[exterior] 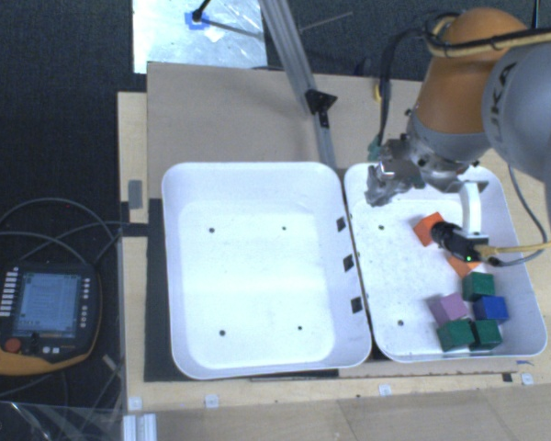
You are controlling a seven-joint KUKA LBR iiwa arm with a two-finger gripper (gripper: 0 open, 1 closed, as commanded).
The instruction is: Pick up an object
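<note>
Two white bins (257,356) sit on the table (230,108). Above the right bin (395,338), the hand (383,189) hangs; its grip cannot be told. Blocks (468,315) cluster near that bin's front right corner.

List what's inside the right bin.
Right bin holds an orange block mid-bin and a cluster at its near right corner: pink block, blue block, green blocks. The arm and gripper cover the bin's far end.
</note>
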